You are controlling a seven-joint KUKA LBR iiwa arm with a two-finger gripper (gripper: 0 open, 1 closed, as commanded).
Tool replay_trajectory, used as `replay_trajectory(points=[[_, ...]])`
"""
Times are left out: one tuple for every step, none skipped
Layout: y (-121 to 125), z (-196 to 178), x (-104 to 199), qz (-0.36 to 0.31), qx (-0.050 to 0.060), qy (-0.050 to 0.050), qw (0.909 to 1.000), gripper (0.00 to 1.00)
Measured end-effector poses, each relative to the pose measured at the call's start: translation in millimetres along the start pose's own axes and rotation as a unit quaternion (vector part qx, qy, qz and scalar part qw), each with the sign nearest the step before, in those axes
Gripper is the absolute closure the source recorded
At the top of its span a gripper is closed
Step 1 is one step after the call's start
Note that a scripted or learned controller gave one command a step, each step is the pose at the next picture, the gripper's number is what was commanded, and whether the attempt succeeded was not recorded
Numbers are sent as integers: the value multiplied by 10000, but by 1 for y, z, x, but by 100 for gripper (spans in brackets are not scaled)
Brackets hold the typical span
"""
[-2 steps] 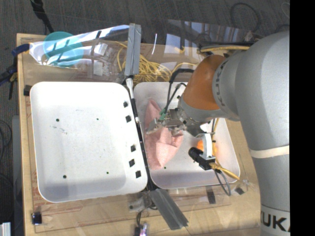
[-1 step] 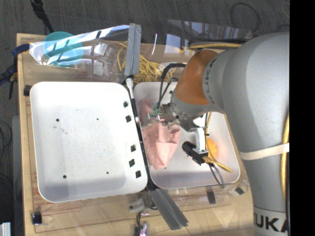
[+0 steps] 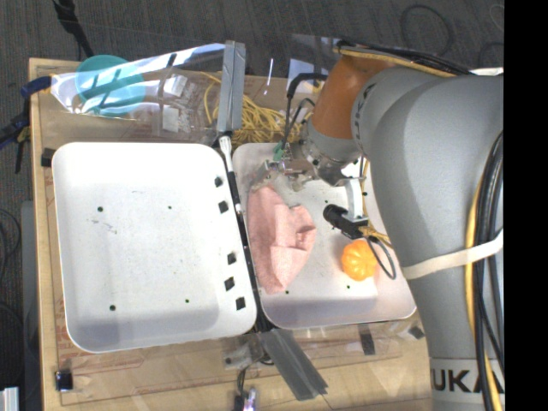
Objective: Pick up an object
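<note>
Camera view showed the gripper (image 3: 289, 168) poised just above the pink cloth (image 3: 279, 236); its opening I could not tell. Approach seemed underway, and descending onto that cloth came next.

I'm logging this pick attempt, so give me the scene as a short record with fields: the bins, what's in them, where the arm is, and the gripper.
left bin: white, shallow, nothing lying in it
right bin: white, holds a pink cloth and an orange object
pink cloth: crumpled, left half of the right bin
orange object: small and round, right of the cloth, apart from it
arm: grey with an orange band, reaching over the right bin
gripper: at the far end of the right bin, just above the cloth; nothing seen in its grasp
</note>
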State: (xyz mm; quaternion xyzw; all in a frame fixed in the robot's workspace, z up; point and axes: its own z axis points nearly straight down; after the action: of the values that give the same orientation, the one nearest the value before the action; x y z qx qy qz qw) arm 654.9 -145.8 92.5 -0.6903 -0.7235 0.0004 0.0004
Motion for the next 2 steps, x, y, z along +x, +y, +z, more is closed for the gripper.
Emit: replay_trajectory(points=[[-8,1,25,-259,10,-3,9997,0],[-8,-9,26,-285,22,1,9996,100]])
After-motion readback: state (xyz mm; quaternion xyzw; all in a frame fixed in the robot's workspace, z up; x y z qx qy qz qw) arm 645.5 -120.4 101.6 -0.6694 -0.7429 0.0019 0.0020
